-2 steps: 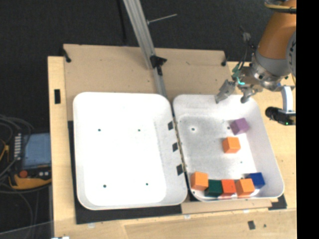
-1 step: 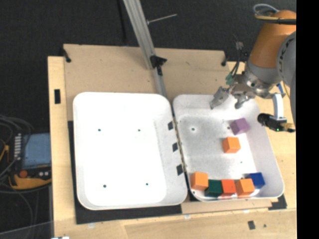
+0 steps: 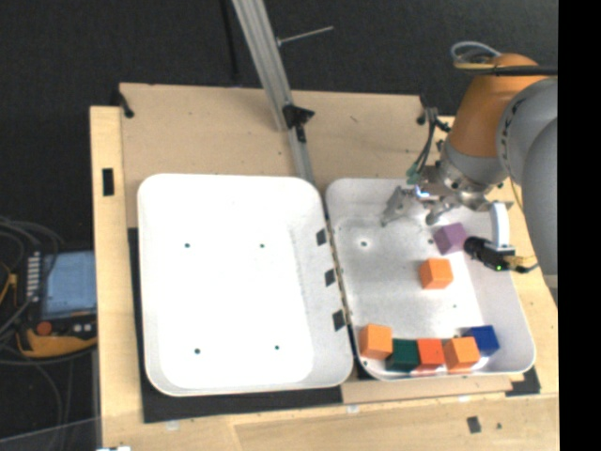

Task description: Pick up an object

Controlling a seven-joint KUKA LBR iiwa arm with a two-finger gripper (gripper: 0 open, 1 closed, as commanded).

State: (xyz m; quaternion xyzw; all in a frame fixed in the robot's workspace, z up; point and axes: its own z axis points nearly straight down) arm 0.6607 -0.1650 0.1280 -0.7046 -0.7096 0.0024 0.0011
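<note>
Camera view shows the gripper [image 3: 413, 208] with fingers spread and holding nothing, poised above the right bin [image 3: 376, 280] near the purple block [image 3: 450, 238], likely lining up a pick.

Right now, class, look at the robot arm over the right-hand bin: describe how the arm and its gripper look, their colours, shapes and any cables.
The arm is thick, rounded and grey, with a broad orange band above the wrist. Below the band, a grey metal wrist narrows to the gripper, which ends in slim silver-grey jaws. Thin cables, one greenish, run down beside the wrist, and a pale cable loops above the orange band.
</note>
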